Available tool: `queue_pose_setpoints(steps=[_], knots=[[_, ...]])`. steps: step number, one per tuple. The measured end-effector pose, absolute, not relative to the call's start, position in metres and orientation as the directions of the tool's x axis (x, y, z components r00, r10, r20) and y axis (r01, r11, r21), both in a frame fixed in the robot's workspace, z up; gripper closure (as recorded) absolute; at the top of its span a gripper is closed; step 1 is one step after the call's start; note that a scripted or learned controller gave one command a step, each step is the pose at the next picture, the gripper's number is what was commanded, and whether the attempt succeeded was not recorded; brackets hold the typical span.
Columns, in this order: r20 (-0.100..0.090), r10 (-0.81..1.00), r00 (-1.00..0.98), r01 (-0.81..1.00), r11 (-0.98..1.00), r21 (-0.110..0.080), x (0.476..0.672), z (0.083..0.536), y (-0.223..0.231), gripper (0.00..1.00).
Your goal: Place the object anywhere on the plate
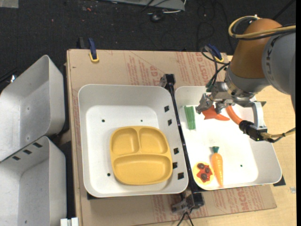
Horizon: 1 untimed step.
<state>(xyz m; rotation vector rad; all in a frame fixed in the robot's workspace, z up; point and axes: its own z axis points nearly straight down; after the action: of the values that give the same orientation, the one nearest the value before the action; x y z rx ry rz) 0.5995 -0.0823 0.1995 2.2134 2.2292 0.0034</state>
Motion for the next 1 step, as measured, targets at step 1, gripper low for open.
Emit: queue_pose_setpoints(steps=[1], knots=[[0.001,1.0,-0.008,1.0,0.008,0.002,0.6092,0.2121,-0.0321,1.0]])
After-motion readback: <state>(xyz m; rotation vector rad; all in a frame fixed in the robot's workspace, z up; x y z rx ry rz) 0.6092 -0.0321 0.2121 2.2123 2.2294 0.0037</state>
